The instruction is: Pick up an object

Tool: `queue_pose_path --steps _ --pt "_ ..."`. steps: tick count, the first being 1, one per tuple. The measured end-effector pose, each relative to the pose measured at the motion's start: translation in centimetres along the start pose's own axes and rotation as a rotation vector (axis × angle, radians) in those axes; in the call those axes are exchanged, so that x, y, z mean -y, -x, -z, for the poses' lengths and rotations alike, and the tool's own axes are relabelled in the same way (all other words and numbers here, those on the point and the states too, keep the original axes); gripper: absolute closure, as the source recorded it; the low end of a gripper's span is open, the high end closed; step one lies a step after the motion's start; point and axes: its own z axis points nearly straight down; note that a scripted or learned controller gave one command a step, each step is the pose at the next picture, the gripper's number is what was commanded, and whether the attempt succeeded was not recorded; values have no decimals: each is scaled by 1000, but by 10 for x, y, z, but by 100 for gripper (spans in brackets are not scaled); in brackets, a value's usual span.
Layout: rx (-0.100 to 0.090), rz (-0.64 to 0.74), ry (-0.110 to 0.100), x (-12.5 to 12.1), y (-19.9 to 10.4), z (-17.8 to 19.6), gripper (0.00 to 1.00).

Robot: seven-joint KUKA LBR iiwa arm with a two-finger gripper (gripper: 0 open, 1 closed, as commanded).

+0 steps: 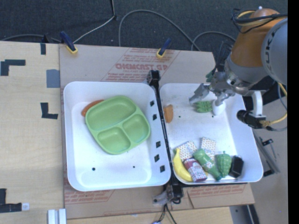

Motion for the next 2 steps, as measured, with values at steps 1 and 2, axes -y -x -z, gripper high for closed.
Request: queue_pose_path --steps 1,2 --pt "0 -3 -2 62 41 -75 0" --pt "0 0 4 -6 27 -132 0"
